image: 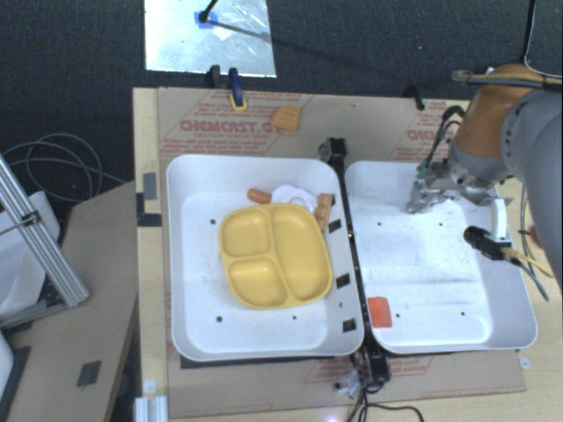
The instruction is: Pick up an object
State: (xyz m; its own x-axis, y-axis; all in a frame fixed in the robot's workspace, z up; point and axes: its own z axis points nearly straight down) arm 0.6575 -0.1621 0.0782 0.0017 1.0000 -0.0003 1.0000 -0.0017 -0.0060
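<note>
- Orange-red block [378, 311] lies in the near-left corner of the right bin [457, 345], close to the wall and beside the divider between the bins. It looks like the most likely object to pick.
- Grey metal gripper [420, 199] sits low over bare white floor in the far part of that same bin, well apart from the block. Nothing is seen in it. Whether it is spread or closed I cannot tell from this angle.
- Closing where it is now would most likely catch nothing, since no object lies under it.
- Going for the block risks a knock against the bin wall. The corner leaves little room on two sides, and a slightly off descent could shove the block tighter into the corner rather than straddle it.
- Choosing the left bin [195, 253] brings other trouble. The yellow divided plate [273, 253] is broad and shallow, so a rim pinch could tip it or slip off.
- Behind the plate, an orange sausage-shaped piece [259, 196], a white piece [290, 193] and a tan piece [324, 207] lie close together. A descent there could push one against another or against the plate rim.
</note>
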